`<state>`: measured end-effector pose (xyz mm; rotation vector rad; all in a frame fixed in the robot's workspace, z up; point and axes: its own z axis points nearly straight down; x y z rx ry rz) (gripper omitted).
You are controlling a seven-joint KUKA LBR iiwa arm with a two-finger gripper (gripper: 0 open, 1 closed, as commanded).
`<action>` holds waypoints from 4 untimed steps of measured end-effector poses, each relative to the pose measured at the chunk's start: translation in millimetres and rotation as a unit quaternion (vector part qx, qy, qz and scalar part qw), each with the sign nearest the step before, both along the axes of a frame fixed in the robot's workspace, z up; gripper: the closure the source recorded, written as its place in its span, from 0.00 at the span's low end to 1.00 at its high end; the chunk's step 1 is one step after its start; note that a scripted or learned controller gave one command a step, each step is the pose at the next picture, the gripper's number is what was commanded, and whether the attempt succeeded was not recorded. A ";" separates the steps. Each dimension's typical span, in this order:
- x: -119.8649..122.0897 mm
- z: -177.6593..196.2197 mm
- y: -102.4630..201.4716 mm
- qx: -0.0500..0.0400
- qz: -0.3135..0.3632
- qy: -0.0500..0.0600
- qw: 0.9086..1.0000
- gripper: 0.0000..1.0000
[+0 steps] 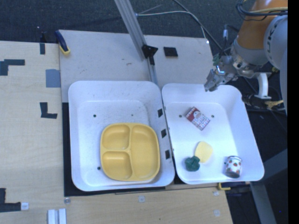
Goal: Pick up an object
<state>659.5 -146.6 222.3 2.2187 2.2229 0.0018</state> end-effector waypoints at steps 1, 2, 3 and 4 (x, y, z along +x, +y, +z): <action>-14.6 1.9 54.6 0.001 0.002 0.001 1.000 1.00; -42.2 5.6 111.6 0.001 0.002 0.002 1.000 1.00; -66.9 12.6 152.9 0.001 0.002 0.002 1.000 1.00; -92.6 -1.6 199.0 0.000 0.002 0.003 1.000 1.00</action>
